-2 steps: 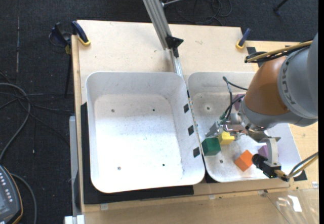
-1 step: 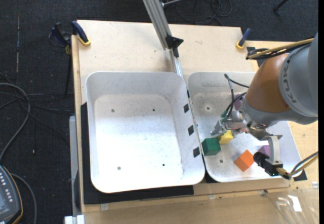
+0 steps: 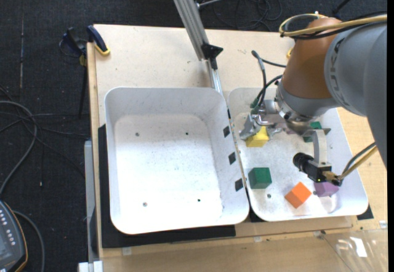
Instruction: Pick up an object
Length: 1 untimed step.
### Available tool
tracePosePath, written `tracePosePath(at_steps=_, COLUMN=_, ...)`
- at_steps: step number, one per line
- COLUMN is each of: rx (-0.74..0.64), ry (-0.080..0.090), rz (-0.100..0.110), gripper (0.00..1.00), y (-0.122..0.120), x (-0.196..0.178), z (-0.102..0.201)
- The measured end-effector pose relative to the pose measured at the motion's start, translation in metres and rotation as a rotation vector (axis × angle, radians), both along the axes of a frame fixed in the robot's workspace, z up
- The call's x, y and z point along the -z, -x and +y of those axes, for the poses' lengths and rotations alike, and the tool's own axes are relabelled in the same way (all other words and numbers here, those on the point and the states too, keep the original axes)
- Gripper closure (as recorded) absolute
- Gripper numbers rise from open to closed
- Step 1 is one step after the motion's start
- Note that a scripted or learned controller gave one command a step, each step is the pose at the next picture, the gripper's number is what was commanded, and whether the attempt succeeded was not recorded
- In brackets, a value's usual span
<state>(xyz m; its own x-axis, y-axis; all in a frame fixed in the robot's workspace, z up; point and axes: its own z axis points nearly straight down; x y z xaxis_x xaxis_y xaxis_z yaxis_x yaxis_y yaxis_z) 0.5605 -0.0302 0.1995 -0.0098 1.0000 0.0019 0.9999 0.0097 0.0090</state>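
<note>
My gripper [image 3: 258, 124] is low in the right bin [image 3: 351, 203], near its left wall, with a yellow block [image 3: 258, 136] right at the metal fingers [image 3: 251, 124] (whether they are clamped on it or merely touching, I cannot tell). A green cube [image 3: 260, 177] sits below it, near the same wall. An orange cube [image 3: 299, 194] lies toward the front rim, and a purple piece [image 3: 326, 189] is just right of it. The left bin [image 3: 117, 104] lies beside, its floor speckled.

grey arm [image 3: 360, 61]; orange band; perhaps yellow cable
</note>
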Motion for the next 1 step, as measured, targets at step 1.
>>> tracePosePath(at_steps=1, rx=-0.001, ry=-0.001, rz=0.009, gripper=1.00, y=-0.0047, x=0.0049, z=0.0839)
